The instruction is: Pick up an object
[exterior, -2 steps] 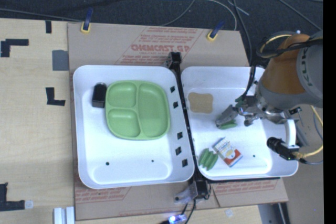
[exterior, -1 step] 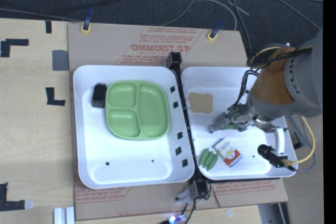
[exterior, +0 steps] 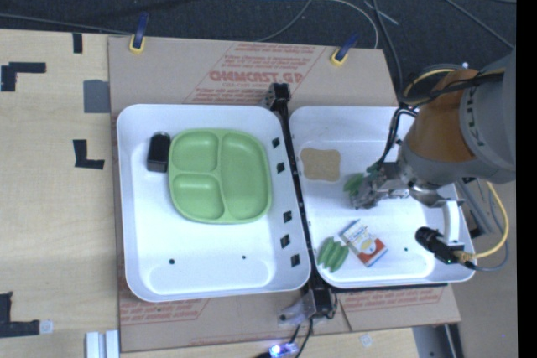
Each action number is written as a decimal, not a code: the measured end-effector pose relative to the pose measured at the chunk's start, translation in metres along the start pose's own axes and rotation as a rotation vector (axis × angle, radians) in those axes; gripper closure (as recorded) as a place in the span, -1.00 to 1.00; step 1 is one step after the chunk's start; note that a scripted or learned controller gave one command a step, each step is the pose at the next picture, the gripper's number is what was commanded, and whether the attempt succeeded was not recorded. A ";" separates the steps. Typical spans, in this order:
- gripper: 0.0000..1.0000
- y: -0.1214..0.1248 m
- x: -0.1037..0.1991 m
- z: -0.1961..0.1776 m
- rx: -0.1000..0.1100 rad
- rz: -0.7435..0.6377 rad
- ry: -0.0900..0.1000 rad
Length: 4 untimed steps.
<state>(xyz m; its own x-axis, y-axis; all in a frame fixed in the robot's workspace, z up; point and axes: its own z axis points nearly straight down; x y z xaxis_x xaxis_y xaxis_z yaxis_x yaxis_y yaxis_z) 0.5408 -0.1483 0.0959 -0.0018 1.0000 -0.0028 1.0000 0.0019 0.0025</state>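
Two shallow white bins sit side by side on a brown cardboard sheet laid over the pale wooden counter (exterior: 50,205). Both are smooth plastic with rounded corners. One bin, the left bin (exterior: 143,264), holds two things: one light green plate (exterior: 221,176) of matte plastic, rounded-square and divided into three compartments, and one small black block (exterior: 158,152) that lies just beside the plate's left edge.

Four loose things lie in the right bin (exterior: 336,126). One is a flat tan piece (exterior: 320,164), rough like cork or sponge, near the upper left. One is a small card packet (exterior: 363,241), white with red and blue print, near the lower middle. One ribbed green pod-shaped object (exterior: 332,254) is just beside that packet on its left. One more green object (exterior: 356,183), leaf-like and crumpled, lies in the middle — it is right at the tip of the end effector (exterior: 366,190).

One grey arm with an orange band reaches over this bin from the right. I cannot tell whether the end effector is apart or together, nor whether it grips the green object — the metal parts cover that spot.
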 end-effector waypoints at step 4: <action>1.00 0.042 0.109 -0.097 0.004 -0.005 0.005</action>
<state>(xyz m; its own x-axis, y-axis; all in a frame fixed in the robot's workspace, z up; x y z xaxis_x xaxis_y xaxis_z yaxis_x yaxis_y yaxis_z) 0.5828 -0.0386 0.1923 -0.0071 1.0000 0.0018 1.0000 0.0072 -0.0010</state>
